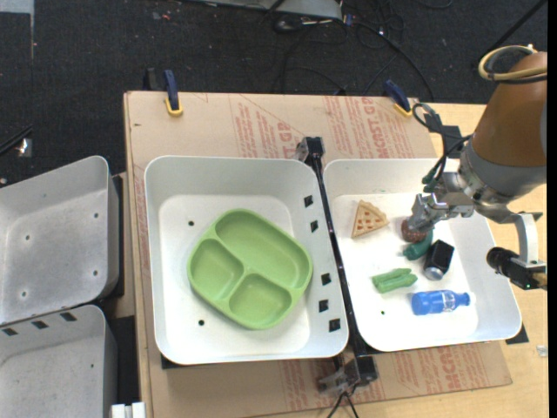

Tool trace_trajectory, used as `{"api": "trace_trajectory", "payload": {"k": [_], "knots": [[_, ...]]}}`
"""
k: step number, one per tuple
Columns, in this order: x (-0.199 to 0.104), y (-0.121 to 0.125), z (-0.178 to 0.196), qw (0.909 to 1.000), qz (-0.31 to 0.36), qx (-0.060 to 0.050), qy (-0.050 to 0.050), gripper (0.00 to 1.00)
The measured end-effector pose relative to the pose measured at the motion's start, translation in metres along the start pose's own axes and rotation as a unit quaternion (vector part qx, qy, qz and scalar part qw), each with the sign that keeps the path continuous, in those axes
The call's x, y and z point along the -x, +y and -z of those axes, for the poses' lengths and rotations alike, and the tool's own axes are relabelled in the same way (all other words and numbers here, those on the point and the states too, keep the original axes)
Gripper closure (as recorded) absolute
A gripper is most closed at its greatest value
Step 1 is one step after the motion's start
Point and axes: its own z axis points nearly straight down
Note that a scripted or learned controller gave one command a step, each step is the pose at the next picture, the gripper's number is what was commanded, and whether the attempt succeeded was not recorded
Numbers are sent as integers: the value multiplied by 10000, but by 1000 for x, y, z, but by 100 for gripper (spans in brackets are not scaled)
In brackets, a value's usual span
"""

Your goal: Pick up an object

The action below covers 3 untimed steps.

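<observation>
Small reddish-brown object lies in the right bin, directly under the fingers; whether they are released or clenched on it cannot be told. Just below them: dark green piece, black can, green pod, blue bottle. Left of them: pizza-slice toy; further left, green divided plate in the left bin.

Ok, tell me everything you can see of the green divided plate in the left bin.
The green plate is pale lime, looks like plastic, with rounded corners and three compartments: one long, two smaller. It lies flat and upright on the floor of the left bin, turned at an angle to the bin's walls, roughly central. Nothing rests in it or touches it.
</observation>
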Motion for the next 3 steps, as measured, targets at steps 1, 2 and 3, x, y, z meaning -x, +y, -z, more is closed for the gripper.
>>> {"api": "trace_trajectory", "payload": {"k": [1, 2, 3], "knots": [[-59, 25, 3, 10000, 3, 0, -1, 100], [-115, 48, -6, 10000, 1, -8, 1, 100], [-176, 63, -1, 10000, 4, -1, 6, 100]]}}
